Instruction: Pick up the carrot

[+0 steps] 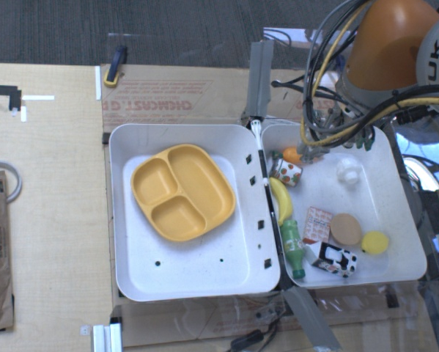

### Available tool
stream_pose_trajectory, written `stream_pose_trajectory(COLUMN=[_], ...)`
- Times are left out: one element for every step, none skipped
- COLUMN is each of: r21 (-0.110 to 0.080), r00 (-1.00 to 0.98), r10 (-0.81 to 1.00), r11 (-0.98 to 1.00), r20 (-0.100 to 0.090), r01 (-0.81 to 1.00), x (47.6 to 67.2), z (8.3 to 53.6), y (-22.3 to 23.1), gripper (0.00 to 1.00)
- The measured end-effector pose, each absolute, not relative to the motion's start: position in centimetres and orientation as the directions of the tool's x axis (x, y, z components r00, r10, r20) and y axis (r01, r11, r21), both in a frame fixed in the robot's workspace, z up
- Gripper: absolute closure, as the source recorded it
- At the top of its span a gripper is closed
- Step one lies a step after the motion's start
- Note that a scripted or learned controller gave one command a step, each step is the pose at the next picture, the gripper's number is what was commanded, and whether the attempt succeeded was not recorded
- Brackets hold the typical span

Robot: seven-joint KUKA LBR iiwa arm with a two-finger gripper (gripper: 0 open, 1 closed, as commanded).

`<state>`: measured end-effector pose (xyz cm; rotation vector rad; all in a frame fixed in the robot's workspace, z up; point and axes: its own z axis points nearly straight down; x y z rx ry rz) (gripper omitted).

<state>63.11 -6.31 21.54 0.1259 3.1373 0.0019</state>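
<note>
The carrot (292, 155) lies at the right bin's (395, 270) far left corner, not yet picked up. The arm (391, 42) hangs over that bin's far side, cables draped by the carrot; I cannot tell the tool's state. A cup (288, 172) and banana (281, 199) crowd the carrot's near side. The left bin (131, 270) holds a yellow plate (182, 191).

Behind the left bin lies a flat sheet of brown cardboard (176, 94) with red print on it, upside down from where I stand; the big letters look like "CHEMCAST", with a smaller line beneath too faint to read. The small red-and-white packet (317, 224) in the right bin carries print as well, but it is too small to make out
</note>
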Motion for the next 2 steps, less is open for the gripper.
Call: stream_pose_trajectory(r21=[0.002,0.003], r00=[-0.997,-0.996], r10=[0.083,0.086], r11=[0.997,0.996], r20=[-0.002,-0.003], r01=[0.083,0.086], x=[63.31,63.51], z=[22.16,22.8], y=[-6.39,-6.46], gripper=[1.0,1.0])
